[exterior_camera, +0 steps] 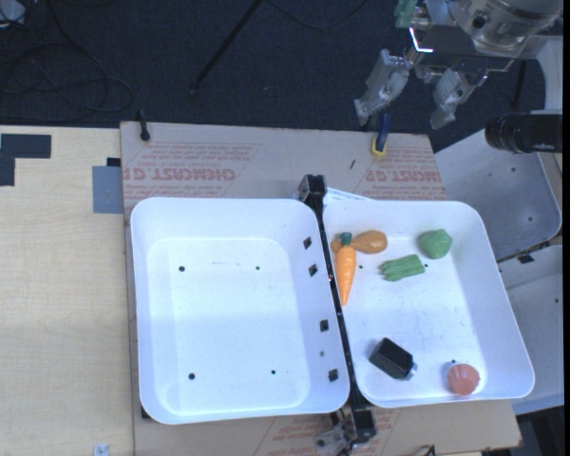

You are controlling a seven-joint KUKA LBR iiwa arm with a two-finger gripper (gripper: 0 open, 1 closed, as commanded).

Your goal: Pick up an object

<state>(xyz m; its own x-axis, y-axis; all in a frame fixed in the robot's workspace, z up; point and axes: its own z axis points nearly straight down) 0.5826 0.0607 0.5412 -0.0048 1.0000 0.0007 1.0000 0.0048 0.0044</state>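
The gripper [415, 93] is held high above the far edge of the bench, well apart from both bins, with its two fingers spread apart and nothing between them. The things that could be picked all lie in the right bin [494, 283]: a carrot [344, 272] against the divider, an orange pear-shaped piece [370, 242] just beside it, a green block [402, 268], a rounder green piece [436, 243], a black box [392, 358] and a reddish ball [463, 379] near the front corner. The step in hand is judged to be the approach, so a target should be chosen that stands free; the black box or the green block is probably best, since room is left on both sides for the fingers. The carrot would be awkward, being pressed to the bin wall. On the cardboard [218, 164] under the bins, red print can be read upside down as CHEMCAST G.P
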